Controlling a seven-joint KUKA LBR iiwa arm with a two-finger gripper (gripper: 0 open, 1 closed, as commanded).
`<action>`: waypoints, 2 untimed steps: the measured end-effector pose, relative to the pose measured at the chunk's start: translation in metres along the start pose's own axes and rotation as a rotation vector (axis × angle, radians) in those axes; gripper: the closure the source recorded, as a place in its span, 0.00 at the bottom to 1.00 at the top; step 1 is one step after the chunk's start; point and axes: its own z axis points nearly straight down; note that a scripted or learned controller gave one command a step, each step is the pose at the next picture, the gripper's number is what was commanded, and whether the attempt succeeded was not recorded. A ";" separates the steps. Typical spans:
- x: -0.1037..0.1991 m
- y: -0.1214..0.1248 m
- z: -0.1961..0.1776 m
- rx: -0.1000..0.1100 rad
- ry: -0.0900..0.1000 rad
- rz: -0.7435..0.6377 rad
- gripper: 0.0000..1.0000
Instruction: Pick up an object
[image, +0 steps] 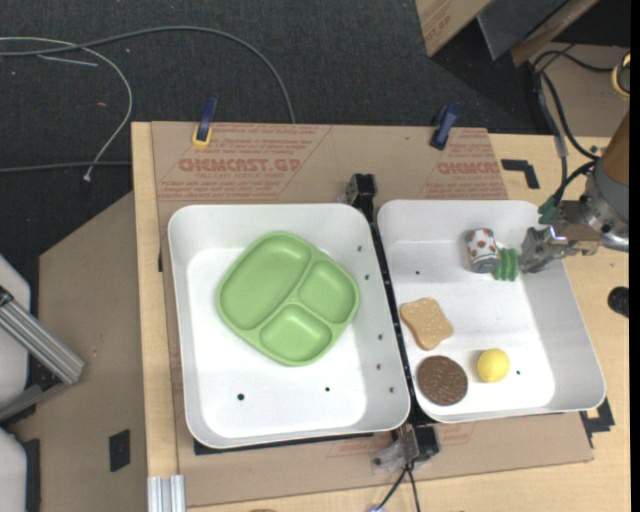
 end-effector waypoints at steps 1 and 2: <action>0.000 0.001 -0.027 0.005 0.001 0.001 1.00; 0.063 0.003 -0.017 0.011 0.005 -0.005 1.00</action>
